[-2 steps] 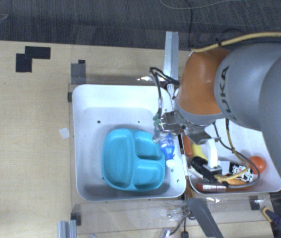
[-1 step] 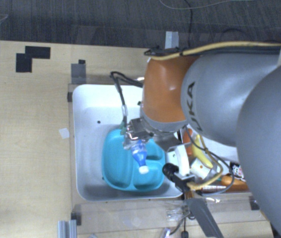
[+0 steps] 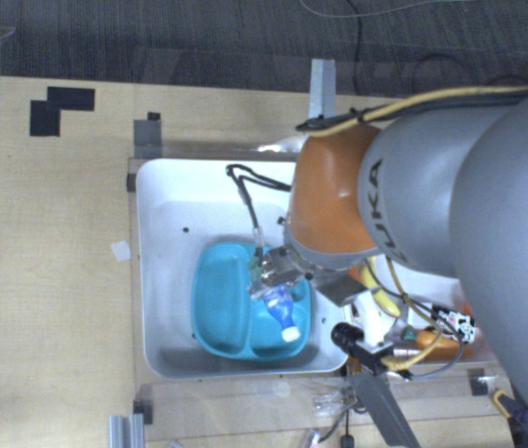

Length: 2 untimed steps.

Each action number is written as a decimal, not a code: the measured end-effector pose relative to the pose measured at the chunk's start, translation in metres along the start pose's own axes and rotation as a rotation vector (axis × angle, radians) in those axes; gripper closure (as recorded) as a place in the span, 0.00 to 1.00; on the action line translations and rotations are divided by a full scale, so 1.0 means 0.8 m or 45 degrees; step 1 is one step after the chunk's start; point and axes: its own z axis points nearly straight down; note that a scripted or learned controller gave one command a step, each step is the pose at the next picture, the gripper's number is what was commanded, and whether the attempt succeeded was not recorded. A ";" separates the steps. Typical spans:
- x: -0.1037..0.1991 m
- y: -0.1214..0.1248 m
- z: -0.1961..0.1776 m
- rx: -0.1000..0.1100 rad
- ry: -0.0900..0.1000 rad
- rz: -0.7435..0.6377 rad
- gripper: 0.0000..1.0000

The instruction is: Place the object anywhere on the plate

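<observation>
You can read one marking: the letters "KU", the start of a brand name, in dark type on the grey arm (image 3: 451, 157) casing just right of its orange band (image 3: 334, 194) (rest cut off).

Beneath my wrist a blue plate (image 3: 225, 308) with a raised divider lies flat in the white bin, and on its right compartment rests a small clear object (image 3: 280, 306), pale blue inside with a white end toward the plate's lower rim.
</observation>
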 end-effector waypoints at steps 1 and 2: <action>-0.049 -0.016 -0.002 0.000 0.000 0.293 1.00; -0.070 -0.023 -0.028 -0.005 -0.001 -0.081 1.00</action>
